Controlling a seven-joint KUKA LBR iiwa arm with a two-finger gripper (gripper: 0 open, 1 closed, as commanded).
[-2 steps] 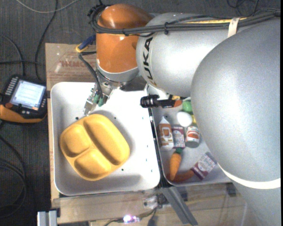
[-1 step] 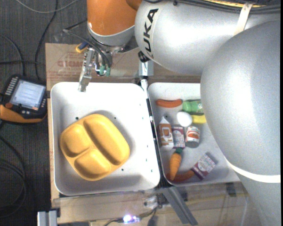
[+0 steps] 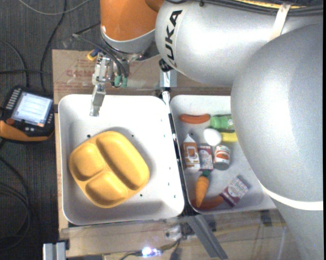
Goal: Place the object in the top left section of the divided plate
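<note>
- Camera view, item 1: my pincer [image 3: 97,104], hanging from my orange-banded wrist over the far left corner of the left bin [image 3: 152,110]. One slim finger is plain to see, tip down near the bin's rear wall. Whether the pincer stands wide or narrow I cannot tell from this slant, and I see no object at its tip.
- Item 2: left bin, shallow and white. Contents: one divided plate [image 3: 109,168], yellow, lying slantwise on the bin floor toward the front left. It has three sections, two smaller ones and one larger, and all show bare yellow.
- Item 3: right bin [image 3: 176,145], shallow and white, touching the left bin along a shared edge. My own grey arm covers its right portion.
- Contents of right bin, rear row: a toy sausage [image 3: 195,118], red-orange, lying crosswise; just beside it a green item [image 3: 222,122] with a yellow piece [image 3: 229,137] below.
- Middle row: a white egg [image 3: 212,136]; a small bottle [image 3: 191,152] with a white cap; a small carton [image 3: 205,157] touching it; a little can [image 3: 222,156] with a red label.
- Front row: a toy carrot [image 3: 202,186], orange, tip toward the front; a dark red item [image 3: 210,202] under it; a maroon packet [image 3: 235,190], tilted.
- Item 4: handheld control pendant [image 3: 24,114], screen lit, resting left of the bench, well apart from both bins.
</note>
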